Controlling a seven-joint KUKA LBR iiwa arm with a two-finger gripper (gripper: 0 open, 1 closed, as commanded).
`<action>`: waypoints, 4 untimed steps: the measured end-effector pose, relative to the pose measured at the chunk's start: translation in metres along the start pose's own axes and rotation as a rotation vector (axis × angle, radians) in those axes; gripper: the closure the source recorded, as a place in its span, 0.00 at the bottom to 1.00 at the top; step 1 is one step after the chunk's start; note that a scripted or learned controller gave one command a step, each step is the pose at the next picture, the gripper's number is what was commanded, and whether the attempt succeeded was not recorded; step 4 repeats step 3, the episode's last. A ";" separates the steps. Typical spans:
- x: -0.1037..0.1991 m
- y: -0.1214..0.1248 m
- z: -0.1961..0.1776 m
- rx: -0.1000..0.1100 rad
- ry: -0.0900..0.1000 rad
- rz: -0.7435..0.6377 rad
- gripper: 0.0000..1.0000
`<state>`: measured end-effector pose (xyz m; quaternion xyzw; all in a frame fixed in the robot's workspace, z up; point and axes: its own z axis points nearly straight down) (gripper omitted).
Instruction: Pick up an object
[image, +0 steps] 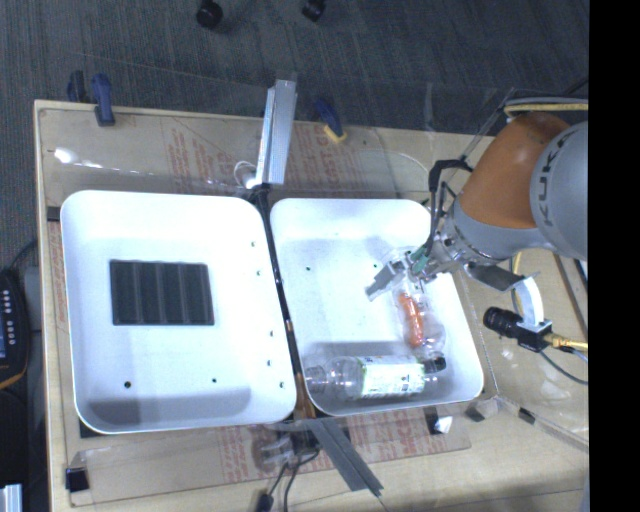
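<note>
Surface: bench (150, 150) topped w/ a pale board, red print faintly seen on it; clear sheeting laid over parts. Floor beyond is dark grey carpet. Blue clamps (102, 98) are fixed at the far-left edge, another near the top centre. A grey metal bar (277, 130) is stood between the bins at the far side; a 2nd grey strip lies at the near edge.

Left bin (160, 400): white, shallow; a dark ribbed rectangular pad (161, 293) is seen lying flat in it, left of centre.

Right bin (320, 240): white, shallow, set just beside the left bin. Contents: clear plastic bottle w/ white-green label (375, 377), laid on its side along the near wall, cap end to the right; smaller clear bottle w/ orange contents (416, 318), laid roughly front-to-back near the right wall, its near end close to the large bottle's cap.

Arm: grey w/ orange band, entered from the right, partly cut off by the frame edge. Gripper (400, 272) is placed low over the right bin's right half, directly at the far end of the orange bottle.

Hard to make out: gripper detail is small & blurred; whether the jaws are parted or closed cannot be told, nor whether the orange bottle is touched. A dark device at the left edge is cut off. Black cable fitting (512, 325) is noted right of the bin.
</note>
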<state>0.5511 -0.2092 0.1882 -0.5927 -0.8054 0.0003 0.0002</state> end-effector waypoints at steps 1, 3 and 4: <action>0.000 0.003 0.006 0.001 0.002 -0.021 0.00; 0.007 -0.023 0.030 0.002 0.002 -0.119 0.00; 0.007 -0.023 0.030 0.002 0.002 -0.119 0.00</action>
